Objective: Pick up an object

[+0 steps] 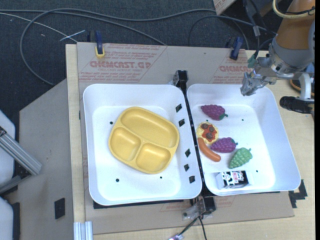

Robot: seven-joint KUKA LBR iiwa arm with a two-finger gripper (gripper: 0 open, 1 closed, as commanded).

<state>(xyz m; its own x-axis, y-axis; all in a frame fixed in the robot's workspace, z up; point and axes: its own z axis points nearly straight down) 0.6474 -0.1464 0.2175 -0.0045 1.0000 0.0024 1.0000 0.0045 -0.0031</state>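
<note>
The right bin (pixel 265 109) holds several toy foods: a purple grape bunch (pixel 213 112) near its back left, a small pizza slice (pixel 207 131), a hot dog (pixel 208 150), a second purple grape bunch (pixel 223 144), a green grape bunch (pixel 241 157) and a black-and-white carton (pixel 232 178) at the front. My gripper (pixel 248 87) hangs over the bin's back edge, up and to the right of the far purple grapes. Nothing shows between its fingers.
The left bin (pixel 95 134) carries a yellow divided plate (pixel 144 139). A black divider with clips (pixel 184 129) runs between the bins. Clamps (pixel 99 45) hold the cardboard at the back. Cables trail over the dark floor behind the bench.
</note>
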